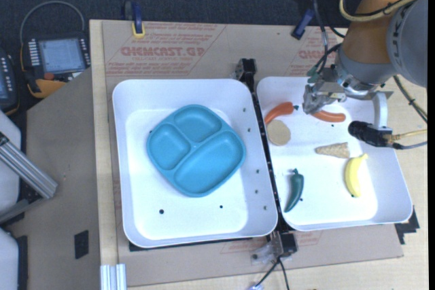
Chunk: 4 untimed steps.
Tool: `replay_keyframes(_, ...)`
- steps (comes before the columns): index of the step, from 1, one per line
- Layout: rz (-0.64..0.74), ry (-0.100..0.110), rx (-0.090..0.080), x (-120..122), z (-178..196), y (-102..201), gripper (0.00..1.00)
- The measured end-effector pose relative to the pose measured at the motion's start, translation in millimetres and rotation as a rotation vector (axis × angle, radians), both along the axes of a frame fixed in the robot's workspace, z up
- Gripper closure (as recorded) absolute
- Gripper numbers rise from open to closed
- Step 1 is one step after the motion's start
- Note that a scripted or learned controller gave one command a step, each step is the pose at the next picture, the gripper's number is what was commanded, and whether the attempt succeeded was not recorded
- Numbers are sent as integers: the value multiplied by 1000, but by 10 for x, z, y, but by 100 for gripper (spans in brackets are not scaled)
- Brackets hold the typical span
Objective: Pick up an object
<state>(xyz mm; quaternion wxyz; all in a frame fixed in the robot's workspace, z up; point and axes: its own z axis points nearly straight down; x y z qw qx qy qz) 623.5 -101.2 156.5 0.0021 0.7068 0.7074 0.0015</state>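
Grey arm's tool (317, 100): hovering in right white bin (387, 214), beside orange-red sausage (328, 115); grip state impossible to tell. Yellow banana (353, 175) lying apart.

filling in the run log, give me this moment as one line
stage: reaching | end effector: over right bin, above sausage | held: nothing seen | left bin: blue plate
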Motion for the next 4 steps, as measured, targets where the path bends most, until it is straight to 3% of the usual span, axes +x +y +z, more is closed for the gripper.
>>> replay_keyframes(2, 0, -2, 0, 101, 871, 23, 100)
replay_keyframes(4, 5, 8, 3, -130, 767, 986, 100)
